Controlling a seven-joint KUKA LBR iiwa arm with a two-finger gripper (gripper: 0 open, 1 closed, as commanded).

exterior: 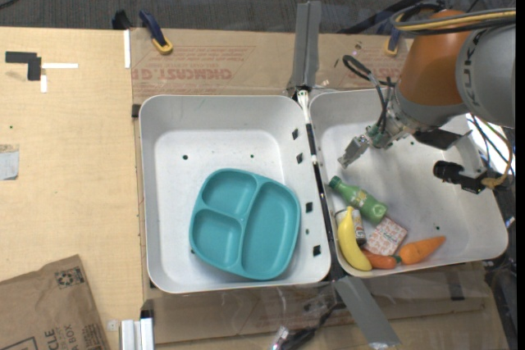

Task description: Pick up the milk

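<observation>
Camera view from above the tabletop (66, 176): the grey arm (459, 70) with its orange band reaches in from the right, its pincer (354, 152) hanging over the upper left part of the right bin (492, 234). Whether the pincer is spread or closed cannot be told, and nothing shows between its tips. Below it, well apart, the milk carton (385, 238) lies flat near the bin's front edge, crowded by a green bottle (359, 199), a banana (351, 240) and a carrot (422, 249). A teal divided plate (244, 223) sits in the left bin (164, 127). A cardboard sheet (213, 61) lies behind both bins.
</observation>
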